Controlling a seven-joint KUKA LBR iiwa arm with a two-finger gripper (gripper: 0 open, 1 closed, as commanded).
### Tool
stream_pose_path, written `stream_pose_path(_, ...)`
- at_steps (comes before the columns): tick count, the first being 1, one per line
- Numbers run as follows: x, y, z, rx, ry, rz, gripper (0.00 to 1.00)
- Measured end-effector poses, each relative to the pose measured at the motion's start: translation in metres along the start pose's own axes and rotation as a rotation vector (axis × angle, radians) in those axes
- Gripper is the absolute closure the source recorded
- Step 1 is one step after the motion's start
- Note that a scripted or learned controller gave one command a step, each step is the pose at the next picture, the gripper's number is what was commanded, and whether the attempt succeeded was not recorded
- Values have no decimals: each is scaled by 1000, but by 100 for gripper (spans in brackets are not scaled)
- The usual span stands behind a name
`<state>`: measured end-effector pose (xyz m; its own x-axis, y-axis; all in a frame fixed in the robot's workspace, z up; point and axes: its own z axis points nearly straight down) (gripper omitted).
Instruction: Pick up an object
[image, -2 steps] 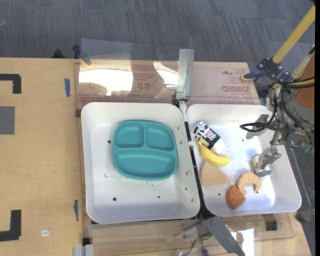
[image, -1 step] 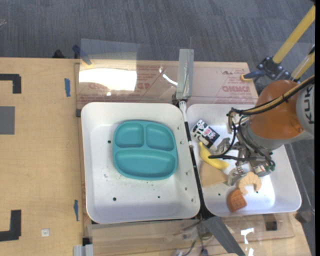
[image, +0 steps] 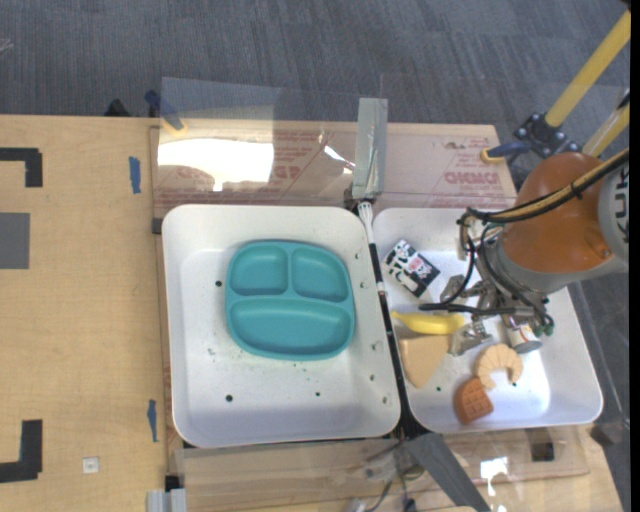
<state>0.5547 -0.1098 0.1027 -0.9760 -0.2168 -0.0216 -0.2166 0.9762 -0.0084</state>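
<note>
Banana (image: 428, 323) in right bin (image: 575, 395) looks light, smooth, curved: best pinched across its middle; gripper (image: 487, 322) just beside it, its state unreadable.

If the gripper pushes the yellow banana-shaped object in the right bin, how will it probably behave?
The yellow banana-shaped object is long and curved, so it would probably pivot or roll sideways rather than slide straight. It looks like a smooth plastic toy, probably light and a little slippery. It lies close to the tan wedge-shaped piece, so a push toward it may move that too.
</note>
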Motion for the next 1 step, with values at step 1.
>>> stream_pose_path(1, -70, 67, -90, 15, 1, 459, 100)
